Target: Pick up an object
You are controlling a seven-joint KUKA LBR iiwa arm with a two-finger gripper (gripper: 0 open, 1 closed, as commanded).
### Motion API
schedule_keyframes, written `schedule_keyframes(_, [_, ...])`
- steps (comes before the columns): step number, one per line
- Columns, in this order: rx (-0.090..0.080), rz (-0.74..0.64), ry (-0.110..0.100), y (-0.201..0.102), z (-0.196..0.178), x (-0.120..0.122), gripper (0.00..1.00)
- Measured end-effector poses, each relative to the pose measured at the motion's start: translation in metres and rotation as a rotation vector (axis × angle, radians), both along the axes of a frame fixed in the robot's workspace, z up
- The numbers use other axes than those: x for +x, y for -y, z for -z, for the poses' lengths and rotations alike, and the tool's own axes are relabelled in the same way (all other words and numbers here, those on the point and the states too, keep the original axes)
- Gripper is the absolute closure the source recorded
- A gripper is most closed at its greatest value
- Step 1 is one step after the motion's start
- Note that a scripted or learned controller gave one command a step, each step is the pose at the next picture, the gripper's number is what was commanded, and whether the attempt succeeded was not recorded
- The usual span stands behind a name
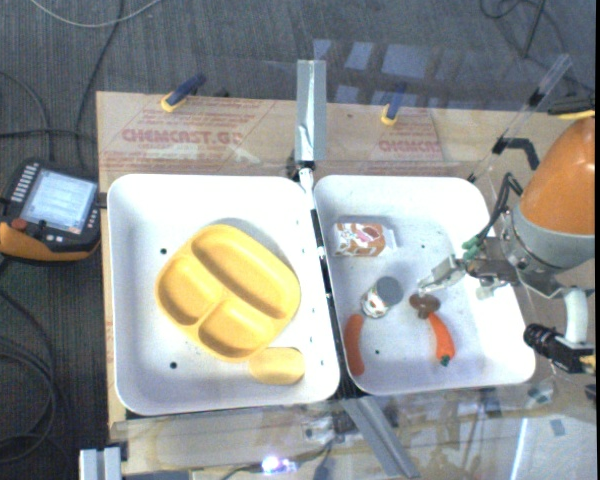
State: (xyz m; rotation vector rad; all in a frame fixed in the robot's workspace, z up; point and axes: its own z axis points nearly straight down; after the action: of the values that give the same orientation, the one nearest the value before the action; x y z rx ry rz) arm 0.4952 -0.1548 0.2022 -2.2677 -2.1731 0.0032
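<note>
Camera view: I read this as the approach step, with the gripper (442,276) low over the right bin (480,203), just above a small brown object (424,304) that lies touching the top of an orange carrot (441,338); whether it is clenched or released I cannot tell. Next I need a straight descent onto the brown piece. A grey disc (383,293), a red pepper (353,342) and a printed packet (360,238) crowd nearby; the yellow divided tray (230,288) sits in the left bin (130,268).

Single fixed overhead camera, slanted down on both bins (130,388).
</note>
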Motion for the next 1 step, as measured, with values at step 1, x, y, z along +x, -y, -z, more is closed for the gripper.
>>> schedule_keyframes(1, [-0.002, 0.03, 0.014, 0.0005, 0.1123, -0.0075, 0.0])
